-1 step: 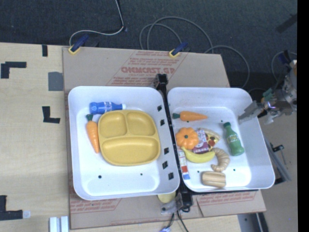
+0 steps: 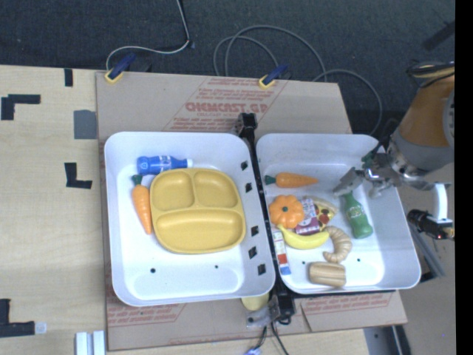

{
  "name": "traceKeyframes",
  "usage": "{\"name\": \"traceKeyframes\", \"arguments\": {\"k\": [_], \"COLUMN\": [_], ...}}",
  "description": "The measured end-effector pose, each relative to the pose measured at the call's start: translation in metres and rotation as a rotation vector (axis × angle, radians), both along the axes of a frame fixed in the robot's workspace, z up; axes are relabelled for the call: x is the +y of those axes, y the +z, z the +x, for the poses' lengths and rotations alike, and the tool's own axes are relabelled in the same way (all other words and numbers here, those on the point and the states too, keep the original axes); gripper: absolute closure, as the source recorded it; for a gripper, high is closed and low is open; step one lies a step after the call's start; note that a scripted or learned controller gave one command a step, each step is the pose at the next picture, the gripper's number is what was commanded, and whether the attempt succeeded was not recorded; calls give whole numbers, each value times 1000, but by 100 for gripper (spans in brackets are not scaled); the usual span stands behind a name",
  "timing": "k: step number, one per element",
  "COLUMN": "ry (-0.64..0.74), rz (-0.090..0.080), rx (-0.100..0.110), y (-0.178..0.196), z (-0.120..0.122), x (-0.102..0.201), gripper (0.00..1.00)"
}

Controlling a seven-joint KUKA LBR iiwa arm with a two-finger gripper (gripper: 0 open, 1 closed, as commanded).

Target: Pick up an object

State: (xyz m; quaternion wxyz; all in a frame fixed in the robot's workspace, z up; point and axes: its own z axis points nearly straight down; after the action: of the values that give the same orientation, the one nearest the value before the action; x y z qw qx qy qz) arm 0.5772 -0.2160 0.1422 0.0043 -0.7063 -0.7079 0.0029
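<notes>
Pincer: the pincer [image 2: 362, 177] hangs over the right bin [image 2: 392, 272], fingers spread, gripping nothing.
Green bottle: the green bottle [image 2: 357, 217] lies just below it, beside the croissant [image 2: 338, 245].
Handling: likely light, rigid, slick plastic; grasp across its body.

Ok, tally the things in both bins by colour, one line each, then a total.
Orange: 3, carrot, carrot, pumpkin
Yellow: 2, divided plate, banana
Blue: 1, bottle
Green: 1, bottle
Tan: 2, croissant, bread roll
Total: 9
</notes>
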Motion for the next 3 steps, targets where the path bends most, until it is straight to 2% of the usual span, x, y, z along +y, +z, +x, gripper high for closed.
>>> {"name": "traceKeyframes", "arguments": {"k": [1, 2, 3], "ry": [-2, 0, 6], "rz": [3, -6, -3], "rx": [-15, -26, -20], "y": [-54, -41, 52], "z": [0, 2, 24], "x": [-2, -3, 59], "gripper": [0, 100, 100]}}
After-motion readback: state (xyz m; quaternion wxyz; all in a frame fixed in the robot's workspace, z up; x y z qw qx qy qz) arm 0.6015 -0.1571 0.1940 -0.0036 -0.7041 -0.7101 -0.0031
